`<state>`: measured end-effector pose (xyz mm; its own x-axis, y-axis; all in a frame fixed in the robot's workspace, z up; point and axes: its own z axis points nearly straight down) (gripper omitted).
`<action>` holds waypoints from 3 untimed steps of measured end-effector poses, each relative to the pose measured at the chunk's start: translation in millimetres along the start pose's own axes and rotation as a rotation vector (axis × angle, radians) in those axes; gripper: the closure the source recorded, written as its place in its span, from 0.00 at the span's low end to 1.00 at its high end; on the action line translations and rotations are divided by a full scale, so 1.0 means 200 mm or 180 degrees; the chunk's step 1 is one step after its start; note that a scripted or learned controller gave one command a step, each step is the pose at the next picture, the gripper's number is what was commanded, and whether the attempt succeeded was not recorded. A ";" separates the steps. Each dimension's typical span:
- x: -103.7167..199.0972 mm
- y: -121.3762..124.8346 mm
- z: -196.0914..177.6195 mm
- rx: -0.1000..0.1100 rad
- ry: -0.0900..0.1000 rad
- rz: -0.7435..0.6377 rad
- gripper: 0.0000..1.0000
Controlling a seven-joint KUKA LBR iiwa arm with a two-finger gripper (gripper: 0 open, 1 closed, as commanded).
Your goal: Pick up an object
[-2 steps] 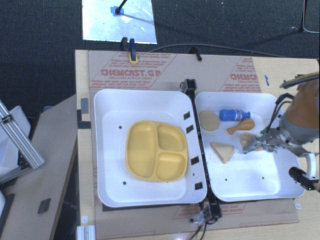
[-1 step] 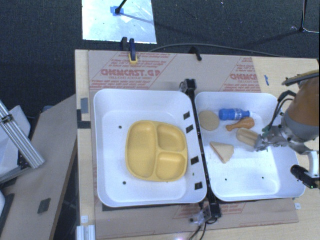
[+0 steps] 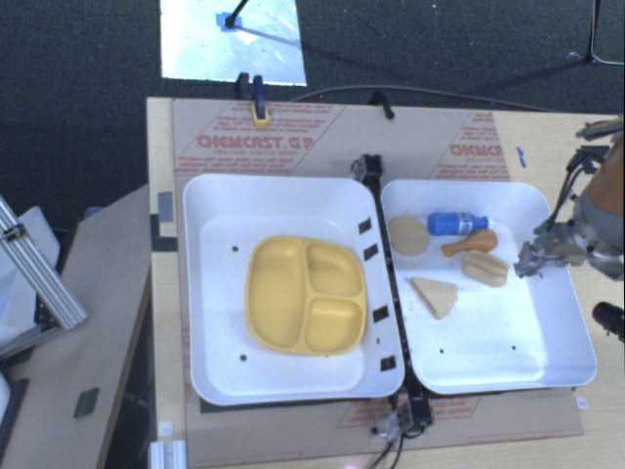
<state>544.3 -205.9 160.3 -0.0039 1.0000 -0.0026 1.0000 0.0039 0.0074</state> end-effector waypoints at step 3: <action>0.25 0.01 -0.36 0.0018 0.0012 -0.0014 1.00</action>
<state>545.2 -155.7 232.5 -0.0084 1.0000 0.0011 1.0000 0.0084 0.0016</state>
